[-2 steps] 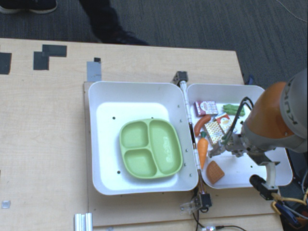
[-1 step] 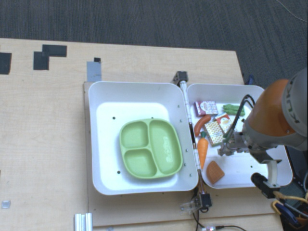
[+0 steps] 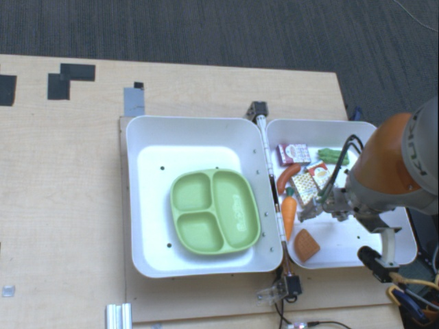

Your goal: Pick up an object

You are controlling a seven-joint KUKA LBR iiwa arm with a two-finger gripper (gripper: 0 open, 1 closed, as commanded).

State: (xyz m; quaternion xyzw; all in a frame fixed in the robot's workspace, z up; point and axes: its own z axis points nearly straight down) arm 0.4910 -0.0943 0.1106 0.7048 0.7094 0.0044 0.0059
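A wooden bench (image 3: 62,184) was seen from above, carrying two shallow white bins side by side. The left bin (image 3: 147,184) held a light green plate (image 3: 215,212) with three compartments, lying flat near the bin's middle. The right bin (image 3: 405,242) held a cluster of small toy foods along its left half. A pink and white packet (image 3: 293,153) lay near the top, with a green piece (image 3: 332,155) just to its right. Below them lay a red sausage-like piece (image 3: 287,176), tilted, and a small patterned box (image 3: 311,181) beside it. An orange carrot (image 3: 289,216) stood lengthwise along the bin's left wall, and an orange-brown chunk (image 3: 306,245) lay just below it, near the bin's lower edge. The grey arm (image 3: 391,166), with its orange band, reached in from the right and covered much of the right bin. Its gripper (image 3: 317,206) sat low over the bin, just right of the carrot and below the patterned box. Whether it was released or clenched could not be told from this angle, and nothing was visibly grasped by it.
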